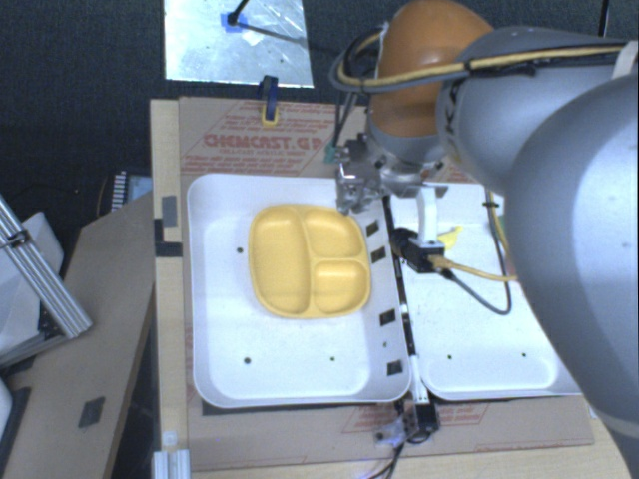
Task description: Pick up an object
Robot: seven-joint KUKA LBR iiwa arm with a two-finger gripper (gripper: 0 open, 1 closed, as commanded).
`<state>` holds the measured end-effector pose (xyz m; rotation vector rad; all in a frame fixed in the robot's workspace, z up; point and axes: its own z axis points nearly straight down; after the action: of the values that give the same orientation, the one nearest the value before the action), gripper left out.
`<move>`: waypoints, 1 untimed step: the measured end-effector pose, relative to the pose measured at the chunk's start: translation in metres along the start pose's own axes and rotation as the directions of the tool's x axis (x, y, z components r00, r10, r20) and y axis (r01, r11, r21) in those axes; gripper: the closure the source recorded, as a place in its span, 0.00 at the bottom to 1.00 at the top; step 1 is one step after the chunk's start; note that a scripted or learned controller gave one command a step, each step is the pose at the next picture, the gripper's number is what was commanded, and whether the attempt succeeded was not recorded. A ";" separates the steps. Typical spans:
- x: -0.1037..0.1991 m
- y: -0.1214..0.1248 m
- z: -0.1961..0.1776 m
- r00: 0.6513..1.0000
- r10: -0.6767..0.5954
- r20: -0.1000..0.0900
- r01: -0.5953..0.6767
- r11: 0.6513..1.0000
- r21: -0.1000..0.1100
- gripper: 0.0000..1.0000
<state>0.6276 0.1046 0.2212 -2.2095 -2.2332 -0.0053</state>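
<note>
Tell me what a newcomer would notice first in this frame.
Probably the yellow divided plate, lying flat in the middle of the left bin. Next, the bulky grey arm filling the right side, with its orange band near the top. Its hand sits just past the plate's upper right corner, near the divide between the bins.

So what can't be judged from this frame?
- Gripper: whether it is open or shut, too small and dark against the arm.
- Right bin: the arm covers its far right part.
- Small yellow object in the right bin: partly hidden, identity unclear.
- Yellow tray: contact with the gripper can't be told.
</note>
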 end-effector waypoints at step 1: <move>-0.002 -0.005 0.001 1.000 0.005 0.003 -0.005 1.000 0.002 1.00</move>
<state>0.6221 0.1028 0.2201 -2.2154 -2.2282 -0.0002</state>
